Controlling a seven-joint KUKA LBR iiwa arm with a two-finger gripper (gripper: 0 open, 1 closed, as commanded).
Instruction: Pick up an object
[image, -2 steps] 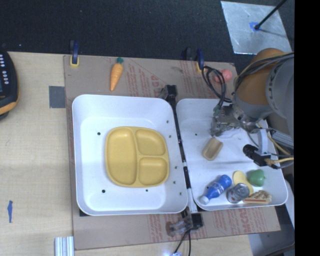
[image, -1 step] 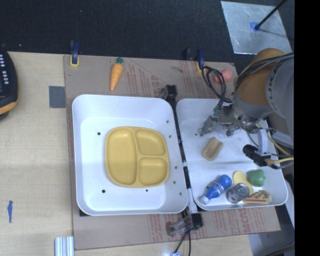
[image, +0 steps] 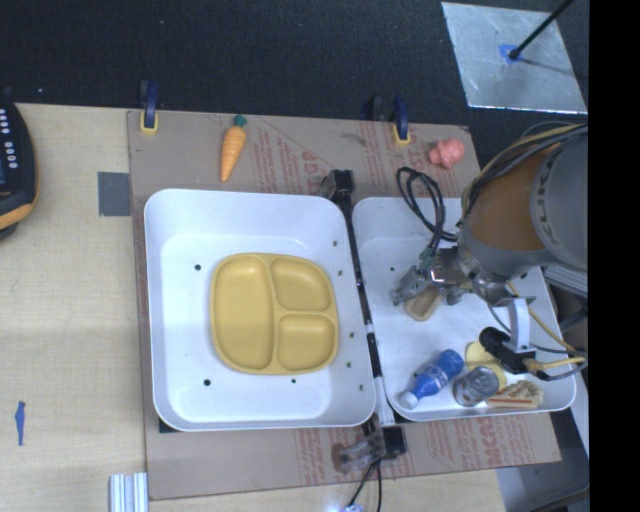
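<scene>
One gripper (image: 425, 288) over a tan object (image: 422, 304) — perhaps touching it.

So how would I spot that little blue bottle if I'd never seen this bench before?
Find the right white bin, the one the arm reaches into. Look along its near edge, toward the bin's left corner, where a small blue bottle lies on its side with a white cap. Just right of it sits a round silver can; the bottle is the only blue thing in the bin.
</scene>
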